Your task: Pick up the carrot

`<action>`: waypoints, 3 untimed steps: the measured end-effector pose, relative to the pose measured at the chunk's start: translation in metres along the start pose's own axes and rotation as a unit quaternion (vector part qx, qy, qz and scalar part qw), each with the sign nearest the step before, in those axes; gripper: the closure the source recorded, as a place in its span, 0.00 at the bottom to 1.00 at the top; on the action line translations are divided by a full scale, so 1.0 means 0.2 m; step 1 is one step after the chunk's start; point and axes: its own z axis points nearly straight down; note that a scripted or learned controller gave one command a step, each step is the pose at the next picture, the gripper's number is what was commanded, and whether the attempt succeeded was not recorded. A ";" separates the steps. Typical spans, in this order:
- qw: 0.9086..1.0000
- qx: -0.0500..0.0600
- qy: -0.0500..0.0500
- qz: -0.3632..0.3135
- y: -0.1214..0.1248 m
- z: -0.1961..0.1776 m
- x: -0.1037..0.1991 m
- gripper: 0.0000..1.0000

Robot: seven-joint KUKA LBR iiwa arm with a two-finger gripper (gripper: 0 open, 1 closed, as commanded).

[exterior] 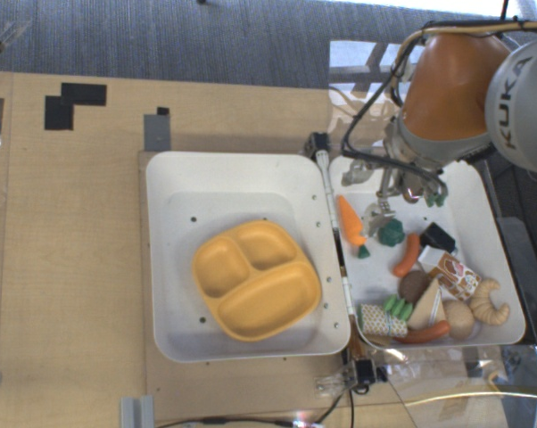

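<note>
The carrot (350, 221) is orange and tapered, and lies along the left wall of the right bin (483, 194), with a small green piece (364, 251) just past its near end. My gripper (381, 209) hangs over the right bin, a little to the right of the carrot and just above a green broccoli piece (392, 232). Nothing shows between the gripper and the carrot, and the two look apart.
A yellow divided plate (255, 279) sits in the left bin (170, 203). The right bin's near half holds an orange sausage-like piece (409, 254), a black block (437, 237), a printed packet (456, 276), a croissant (490, 300) and a red sausage (422, 333).
</note>
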 end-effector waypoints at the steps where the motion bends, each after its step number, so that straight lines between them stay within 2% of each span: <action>1: 0.999 0.003 0.000 -0.046 -0.27 0.24 0.12 0.00; 2: 1.000 0.003 -0.004 0.029 -0.24 0.47 0.12 0.00; 3: 0.999 0.007 -0.009 -0.035 -0.51 -0.08 -0.18 0.00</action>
